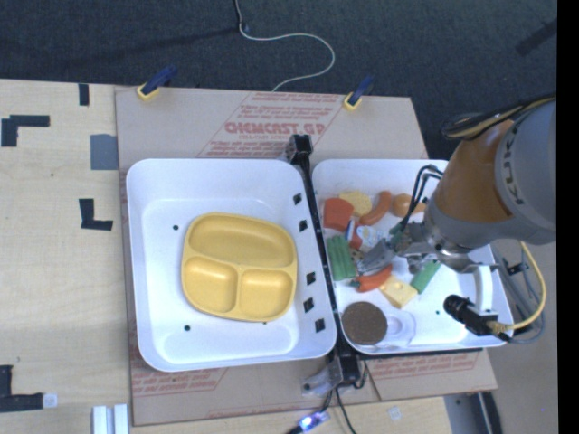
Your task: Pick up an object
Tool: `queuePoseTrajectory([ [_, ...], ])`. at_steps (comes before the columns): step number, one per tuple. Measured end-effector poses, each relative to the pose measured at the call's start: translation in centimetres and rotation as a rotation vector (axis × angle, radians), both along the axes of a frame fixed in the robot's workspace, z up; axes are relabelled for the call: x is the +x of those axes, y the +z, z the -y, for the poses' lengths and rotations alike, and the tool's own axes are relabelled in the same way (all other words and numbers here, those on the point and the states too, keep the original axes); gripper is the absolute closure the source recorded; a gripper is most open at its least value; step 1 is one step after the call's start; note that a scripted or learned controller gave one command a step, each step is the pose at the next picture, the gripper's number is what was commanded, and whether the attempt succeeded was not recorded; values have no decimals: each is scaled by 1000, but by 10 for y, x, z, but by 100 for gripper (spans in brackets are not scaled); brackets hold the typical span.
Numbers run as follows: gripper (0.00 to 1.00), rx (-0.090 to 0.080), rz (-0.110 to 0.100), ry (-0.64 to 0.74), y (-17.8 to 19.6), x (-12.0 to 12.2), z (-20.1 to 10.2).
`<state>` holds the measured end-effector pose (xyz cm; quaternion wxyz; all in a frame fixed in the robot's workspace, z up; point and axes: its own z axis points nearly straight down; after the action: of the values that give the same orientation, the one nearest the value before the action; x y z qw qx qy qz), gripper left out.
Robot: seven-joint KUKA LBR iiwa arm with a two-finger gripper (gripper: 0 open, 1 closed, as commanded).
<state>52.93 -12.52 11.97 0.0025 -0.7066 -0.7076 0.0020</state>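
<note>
The arm reached in from three o'clock over the right bin, its orange band sitting above the wrist and its pincer lowered into a crowded heap of toy food. The fingers looked slightly apart, but whether they were clamped on anything could not be told; nothing was plainly seen between them.

The pickable things lay packed together in that bin: a red block at eleven o'clock of the pincer, a yellow piece and an orange sausage towards twelve, a green bar just beside it at nine, a red-orange piece touching or nearly touching it at six, a pale yellow wedge at five, and a brown disc further towards six. A second green piece lay at four o'clock, under the wrist.

The likely trouble was the crowding. With pieces touching on several sides, the fingers could land on two at once, pinch an edge that slips free on the lift, or shove neighbours aside without catching any. The cable looping by the wrist hung close to the heap and might snag.

In the left bin, well apart at nine o'clock, a yellow tray lay alone. Both bins sat on the bench.
</note>
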Motion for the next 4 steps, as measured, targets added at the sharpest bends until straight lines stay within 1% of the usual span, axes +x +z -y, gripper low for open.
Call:
queuePoseTrajectory([
  [1,0,-2,4,0,-37,0,0],
  [2,100,-3,6,-1,-25,0,0],
  [3,100,-1,8,1,25,7,-8],
  [4,100,-1,9,0,67,9,-10],
])
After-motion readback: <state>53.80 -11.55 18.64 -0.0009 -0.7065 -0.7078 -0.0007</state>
